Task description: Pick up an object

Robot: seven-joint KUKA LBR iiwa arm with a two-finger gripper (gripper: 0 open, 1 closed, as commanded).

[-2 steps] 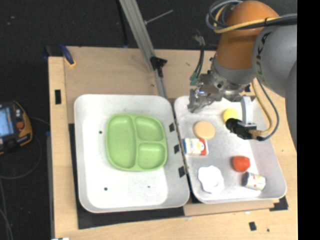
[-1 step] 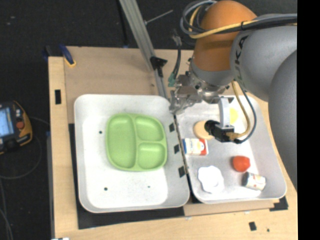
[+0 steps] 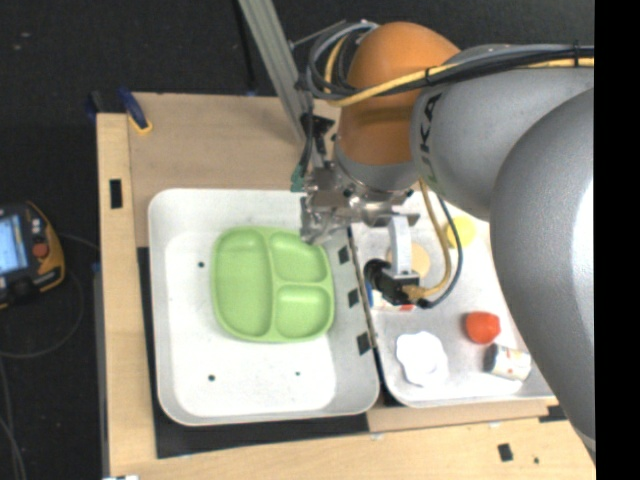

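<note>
A light green divided plate lies in the left white bin. My gripper hangs over the plate's far right corner, close to the wall between the two bins. The right bin holds a white lumpy object, a red-orange ball-like object, a small white and dark item at the right, and a yellow thing partly hidden behind the arm's cables.
The grey arm with its orange band covers the upper right of the view and much of the right bin. A metal rail slants down from the top. A handheld device lies off the bench at left.
</note>
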